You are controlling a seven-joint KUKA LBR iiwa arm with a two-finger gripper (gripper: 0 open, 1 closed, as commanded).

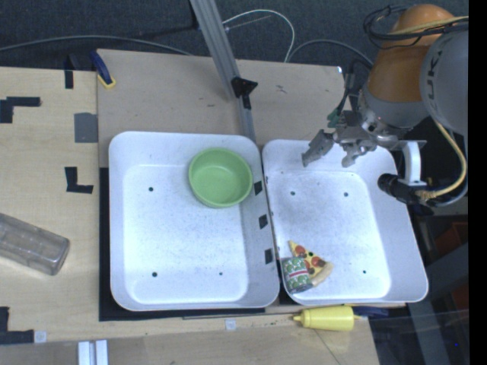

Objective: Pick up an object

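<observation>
A green bowl (221,176) sits upright at the back of the left bin (137,204). A small pizza-slice toy with a patterned packet (304,266) lies at the front left of the right bin (380,226). My gripper (333,153) hangs over the back edge of the right bin, its two fingers spread apart and nothing between them. It is well away from both the bowl and the toy.
A yellow bottle (329,318) lies on the bench just in front of the right bin. A clear plastic cup (29,243) lies on its side at the far left. A grey pole (221,44) slants down to the bins' back edge.
</observation>
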